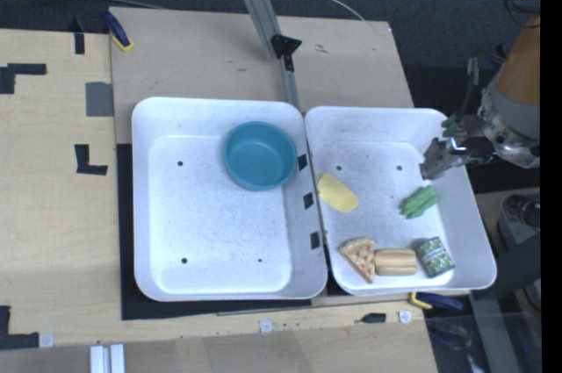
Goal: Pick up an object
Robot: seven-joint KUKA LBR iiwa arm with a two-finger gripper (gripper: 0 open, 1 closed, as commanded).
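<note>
Wooden counter (202, 38) carries two bins; over the right bin's (386, 124) right rim, the end effector (436, 161), its finger state unclear, hovers just above the green object (419, 203).

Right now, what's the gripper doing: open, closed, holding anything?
Gripper: over the right bin's right edge, above the green object; nothing seen in it, and open or closed cannot be told.

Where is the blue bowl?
The blue bowl sits in the left bin, near its top right corner, close to the divider between the two bins.
</note>
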